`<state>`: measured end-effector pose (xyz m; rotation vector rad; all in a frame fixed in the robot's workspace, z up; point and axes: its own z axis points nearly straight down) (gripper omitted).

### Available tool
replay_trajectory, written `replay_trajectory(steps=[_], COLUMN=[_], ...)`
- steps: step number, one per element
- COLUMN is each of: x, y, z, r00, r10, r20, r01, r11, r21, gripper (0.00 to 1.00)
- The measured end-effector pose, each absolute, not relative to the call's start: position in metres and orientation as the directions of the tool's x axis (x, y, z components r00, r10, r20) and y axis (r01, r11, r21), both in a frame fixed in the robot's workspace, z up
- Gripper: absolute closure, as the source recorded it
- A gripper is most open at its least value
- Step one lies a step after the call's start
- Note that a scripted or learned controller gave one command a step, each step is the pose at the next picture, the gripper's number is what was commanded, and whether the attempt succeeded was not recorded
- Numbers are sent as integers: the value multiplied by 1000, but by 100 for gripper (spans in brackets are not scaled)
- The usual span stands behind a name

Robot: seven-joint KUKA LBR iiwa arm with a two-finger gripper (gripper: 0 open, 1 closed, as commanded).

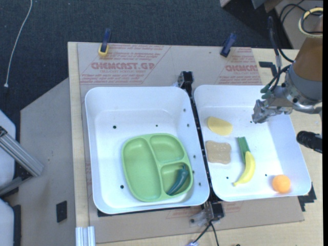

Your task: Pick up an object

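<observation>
Robot arm hovering over the right bin, nothing picked up yet.

The gripper [260, 113] is hanging at the frame's right, above the right bin [292, 152]; whether its jaws are released or clenched cannot be told. A yellow piece [219, 125], bread slice [219, 152], banana [246, 169] and orange [281, 183] are lying untouched below it. The grasp and lift are judged remaining.

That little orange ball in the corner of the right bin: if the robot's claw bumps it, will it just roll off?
Probably. The orange ball looks round and smooth, so a nudge would likely send it rolling across the flat floor of the right bin. It sits near the bin's low wall, which should stop it. Its small size suggests it is light, and two fingers might squeeze it out sideways.
</observation>
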<state>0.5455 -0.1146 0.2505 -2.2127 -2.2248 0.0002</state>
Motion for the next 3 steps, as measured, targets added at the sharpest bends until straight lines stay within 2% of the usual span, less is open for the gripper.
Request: replay_trajectory(steps=[1,3], x=[553,565], y=[-67,45], z=[236,245], r00=[-2,-6], r10=[1000,1000], r20=[2,1], r01=[1000,1000], r11=[2,6], r21=[-3,2], gripper=[100,100])
